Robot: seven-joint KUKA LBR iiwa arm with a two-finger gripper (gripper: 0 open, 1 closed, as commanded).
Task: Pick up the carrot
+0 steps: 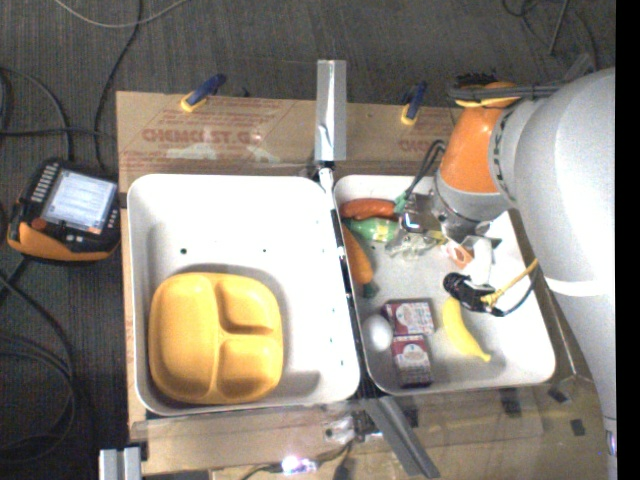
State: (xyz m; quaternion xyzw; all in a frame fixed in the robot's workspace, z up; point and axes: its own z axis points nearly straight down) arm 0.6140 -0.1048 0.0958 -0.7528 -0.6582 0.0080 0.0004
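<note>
The gripper (412,230), its finger state impossible to tell, hovers right of the carrot (358,256) at frame centre.

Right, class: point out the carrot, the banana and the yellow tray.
carrot (358,258), camera view, middle of its orange body
banana (461,330), camera view, middle of its curve
yellow tray (215,336), camera view, centre divider
</note>
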